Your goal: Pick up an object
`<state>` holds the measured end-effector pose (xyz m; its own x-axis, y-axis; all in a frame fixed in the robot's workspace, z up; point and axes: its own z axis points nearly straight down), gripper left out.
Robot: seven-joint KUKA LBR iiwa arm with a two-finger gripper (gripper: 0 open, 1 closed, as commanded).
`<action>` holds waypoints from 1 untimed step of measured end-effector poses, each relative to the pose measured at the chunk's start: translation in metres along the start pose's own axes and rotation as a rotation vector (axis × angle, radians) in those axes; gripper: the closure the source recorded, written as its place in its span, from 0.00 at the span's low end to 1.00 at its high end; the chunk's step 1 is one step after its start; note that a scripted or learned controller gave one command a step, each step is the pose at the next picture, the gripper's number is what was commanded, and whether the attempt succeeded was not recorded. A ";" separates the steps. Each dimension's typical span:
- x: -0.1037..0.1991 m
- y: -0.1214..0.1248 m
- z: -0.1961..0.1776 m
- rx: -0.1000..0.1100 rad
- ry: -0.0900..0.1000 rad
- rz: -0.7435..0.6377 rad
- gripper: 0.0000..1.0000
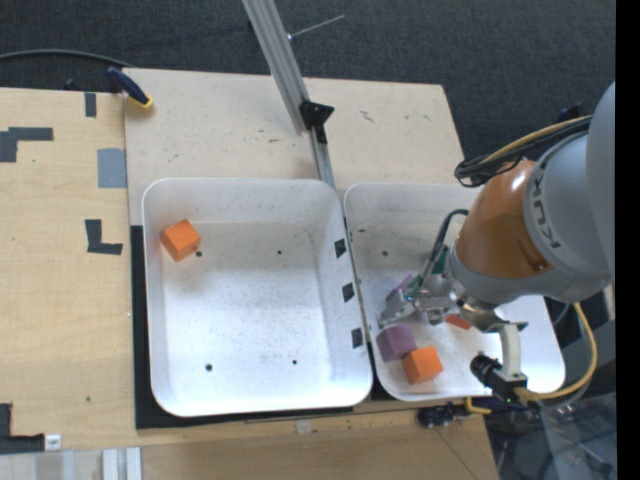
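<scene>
Gripper (420, 298) hung low in the right bin (365, 228), just above a purple block (396, 342); its state could not be judged. An orange cube (422, 364) touched that block near the front edge and risked deflecting any descent.

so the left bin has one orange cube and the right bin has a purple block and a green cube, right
Not quite: the cube in the right bin is orange, not green, as the camera view shows. The left bin does hold one orange cube, and the purple block is right.
</scene>
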<state>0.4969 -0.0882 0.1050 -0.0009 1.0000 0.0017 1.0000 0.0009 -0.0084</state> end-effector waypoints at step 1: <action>0.000 0.001 -0.012 -0.003 0.000 -0.001 1.00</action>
<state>0.4978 -0.0881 0.1172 -0.0017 1.0000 0.0019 1.0000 0.0017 -0.0053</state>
